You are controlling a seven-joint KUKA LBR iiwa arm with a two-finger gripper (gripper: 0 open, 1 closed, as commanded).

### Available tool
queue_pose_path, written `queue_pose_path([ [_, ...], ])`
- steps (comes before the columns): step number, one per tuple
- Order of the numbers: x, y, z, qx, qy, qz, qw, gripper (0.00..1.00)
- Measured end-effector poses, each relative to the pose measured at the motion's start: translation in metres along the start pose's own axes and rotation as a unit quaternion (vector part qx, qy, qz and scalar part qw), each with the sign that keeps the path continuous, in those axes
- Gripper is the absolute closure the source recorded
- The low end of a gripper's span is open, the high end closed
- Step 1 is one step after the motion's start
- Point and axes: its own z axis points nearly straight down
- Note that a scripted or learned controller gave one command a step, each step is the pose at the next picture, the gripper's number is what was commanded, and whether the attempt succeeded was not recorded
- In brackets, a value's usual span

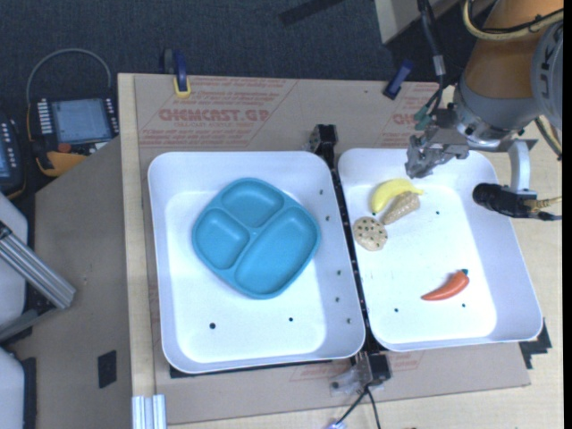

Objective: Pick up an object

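In the right bin a yellow banana lies near the far left corner, with a tan ridged piece against it and a round speckled cookie just in front. A red chili pepper rests nearer the front right. My gripper hangs over the bin's far side, just right of and above the banana. Nothing shows between its fingers.
The left bin holds a blue divided plate. A black clamp sits at the back between the two bins. The cardboard-covered bench surrounds both bins.
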Motion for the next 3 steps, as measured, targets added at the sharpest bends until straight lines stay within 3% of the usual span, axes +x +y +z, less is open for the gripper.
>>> queue_pose_path([
  [2, 0.112, 0.030, 0.004, -0.001, -0.001, 0.000, 1.0000, 1.00],
  [3, 0.173, 0.029, 0.007, -0.001, 0.000, 0.000, 1.0000, 1.00],
])
